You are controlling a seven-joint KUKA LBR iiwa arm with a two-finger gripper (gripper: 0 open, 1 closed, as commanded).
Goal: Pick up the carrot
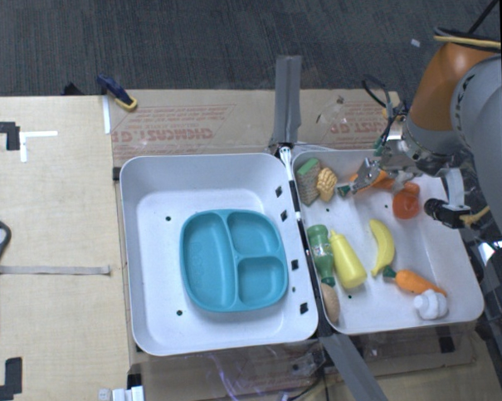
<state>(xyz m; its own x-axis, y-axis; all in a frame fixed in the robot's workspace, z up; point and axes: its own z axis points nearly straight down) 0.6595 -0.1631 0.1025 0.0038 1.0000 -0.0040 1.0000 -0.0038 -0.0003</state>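
Gripper (368, 175) sits over right bin (455, 311) near its far edge, fingers narrow, something orange between them, can't tell what. Carrot (409, 281) lies near the bin's near-right corner, beside banana (383, 245).

A pale wooden bench top (49, 237) stood against dark grey carpeted floor (185, 32), with brown printed cardboard (189, 123) at its far edge.

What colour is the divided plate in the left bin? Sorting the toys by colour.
Light blue, clear in the camera view: divided plate.
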